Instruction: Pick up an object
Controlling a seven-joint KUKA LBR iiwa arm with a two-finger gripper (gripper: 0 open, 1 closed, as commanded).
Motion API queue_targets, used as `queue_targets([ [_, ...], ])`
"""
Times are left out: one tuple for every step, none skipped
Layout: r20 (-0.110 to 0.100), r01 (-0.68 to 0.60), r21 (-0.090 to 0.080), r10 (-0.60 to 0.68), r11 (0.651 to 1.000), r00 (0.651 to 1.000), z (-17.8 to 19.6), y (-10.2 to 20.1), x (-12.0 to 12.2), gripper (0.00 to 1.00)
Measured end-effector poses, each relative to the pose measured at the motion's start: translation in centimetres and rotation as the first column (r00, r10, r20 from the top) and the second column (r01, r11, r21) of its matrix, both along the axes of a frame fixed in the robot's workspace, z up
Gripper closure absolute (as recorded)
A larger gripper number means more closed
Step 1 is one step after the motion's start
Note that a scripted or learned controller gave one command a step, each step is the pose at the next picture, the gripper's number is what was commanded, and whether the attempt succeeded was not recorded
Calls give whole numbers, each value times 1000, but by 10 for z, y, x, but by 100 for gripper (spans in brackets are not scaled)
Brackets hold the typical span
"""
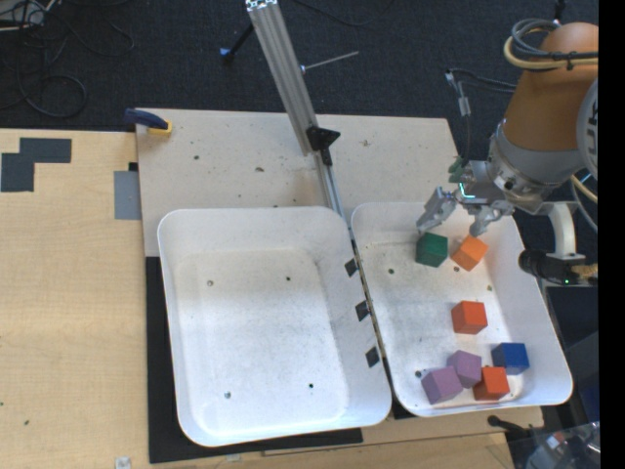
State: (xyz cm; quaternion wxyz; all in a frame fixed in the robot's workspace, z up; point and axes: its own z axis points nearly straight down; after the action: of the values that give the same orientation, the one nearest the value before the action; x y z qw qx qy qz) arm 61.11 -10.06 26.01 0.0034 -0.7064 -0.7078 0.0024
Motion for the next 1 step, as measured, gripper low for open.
queue_targets([
  [5,1,-1,-1,1000,1000,3,-1,1,0],
])
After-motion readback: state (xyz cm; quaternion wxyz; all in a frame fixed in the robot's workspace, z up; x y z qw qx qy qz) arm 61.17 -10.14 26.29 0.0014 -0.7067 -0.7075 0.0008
